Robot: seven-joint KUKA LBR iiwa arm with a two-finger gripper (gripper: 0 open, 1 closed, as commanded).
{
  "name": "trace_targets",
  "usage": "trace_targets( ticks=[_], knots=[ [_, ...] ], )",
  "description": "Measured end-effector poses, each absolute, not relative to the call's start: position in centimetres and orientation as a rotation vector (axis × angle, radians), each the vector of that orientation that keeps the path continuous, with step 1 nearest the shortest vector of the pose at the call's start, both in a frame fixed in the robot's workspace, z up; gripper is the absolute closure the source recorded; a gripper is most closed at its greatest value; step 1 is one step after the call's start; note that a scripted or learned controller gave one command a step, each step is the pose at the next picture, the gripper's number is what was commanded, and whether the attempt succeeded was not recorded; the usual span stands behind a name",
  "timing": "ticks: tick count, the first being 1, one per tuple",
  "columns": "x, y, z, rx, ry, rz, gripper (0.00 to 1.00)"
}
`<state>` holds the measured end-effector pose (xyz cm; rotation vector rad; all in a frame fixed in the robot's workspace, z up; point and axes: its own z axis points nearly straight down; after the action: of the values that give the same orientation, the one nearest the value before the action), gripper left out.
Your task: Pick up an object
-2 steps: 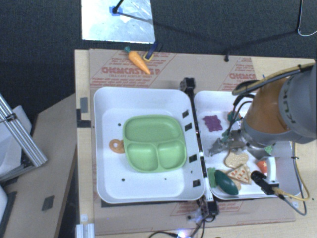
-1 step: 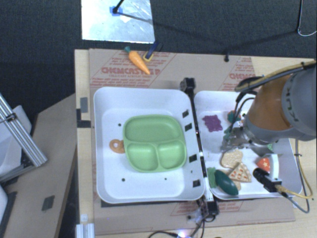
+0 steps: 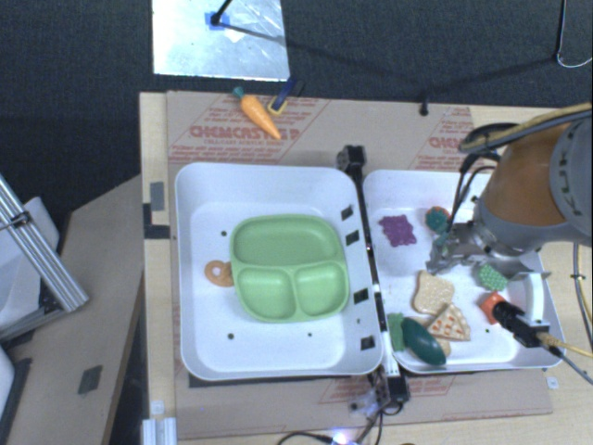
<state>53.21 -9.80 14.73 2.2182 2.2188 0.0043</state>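
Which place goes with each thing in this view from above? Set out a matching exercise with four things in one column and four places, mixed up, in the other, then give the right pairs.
Things:
1. green divided plate
2. toy carrot
3. purple grapes
4. small pretzel ring

Places:
A. on the cardboard behind the bins
B. in the right bin, near its back
C. in the middle of the left bin
D. in the left bin, just left of the plate

Pairs: 1-C, 2-A, 3-B, 4-D

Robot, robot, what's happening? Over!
Two-finger gripper low in right white bin, grip unclear. Tan toast-shaped toy just below it. Purple toy and teal toy close by.
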Motion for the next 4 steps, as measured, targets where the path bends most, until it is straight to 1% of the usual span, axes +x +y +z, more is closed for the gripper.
trace_targets(
  ticks=[1,2,4],
  knots=[
    [53.1,-9.4,21.0,2.212,2.222,0.007,1.00],
    [53.2,-9.4,22.5,2.214,2.224,0.004,1.00],
    [63.7,-8.1,23.8,2.210,2.225,0.007,1.00]
  ],
)
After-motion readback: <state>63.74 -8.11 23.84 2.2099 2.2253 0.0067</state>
